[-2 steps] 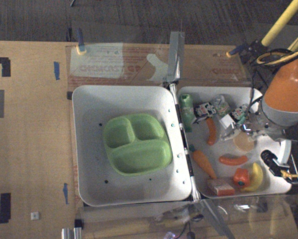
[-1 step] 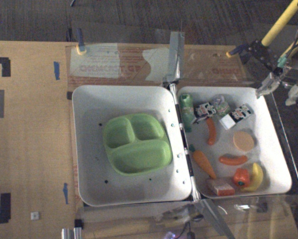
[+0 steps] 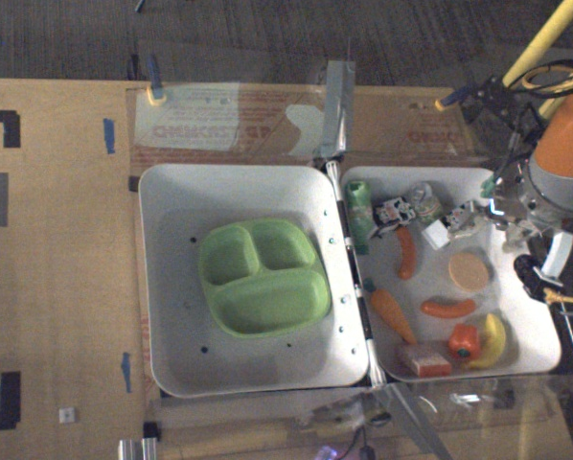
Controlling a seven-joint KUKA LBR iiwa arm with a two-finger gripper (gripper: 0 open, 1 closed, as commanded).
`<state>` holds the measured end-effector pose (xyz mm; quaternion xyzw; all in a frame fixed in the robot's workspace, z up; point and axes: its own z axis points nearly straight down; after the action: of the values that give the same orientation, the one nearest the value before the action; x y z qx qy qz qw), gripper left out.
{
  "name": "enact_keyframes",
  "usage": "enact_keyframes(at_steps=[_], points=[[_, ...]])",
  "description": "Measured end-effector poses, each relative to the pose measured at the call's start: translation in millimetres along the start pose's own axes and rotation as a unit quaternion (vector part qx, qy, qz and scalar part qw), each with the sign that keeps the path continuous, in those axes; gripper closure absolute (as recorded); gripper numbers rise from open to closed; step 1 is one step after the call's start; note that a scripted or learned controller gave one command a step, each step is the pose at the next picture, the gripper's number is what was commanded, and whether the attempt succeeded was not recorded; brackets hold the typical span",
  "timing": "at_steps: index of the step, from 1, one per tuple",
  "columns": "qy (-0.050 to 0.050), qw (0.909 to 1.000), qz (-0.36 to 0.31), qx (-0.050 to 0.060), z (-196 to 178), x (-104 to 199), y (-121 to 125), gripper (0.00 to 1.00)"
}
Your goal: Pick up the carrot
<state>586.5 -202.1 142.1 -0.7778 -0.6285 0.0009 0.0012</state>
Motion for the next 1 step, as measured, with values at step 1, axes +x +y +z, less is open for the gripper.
enact_keyframes(at_steps=[1], points=[[0.0, 0.9884, -0.152, -0.004, 55.5, 39.9, -93.6, 0.0]])
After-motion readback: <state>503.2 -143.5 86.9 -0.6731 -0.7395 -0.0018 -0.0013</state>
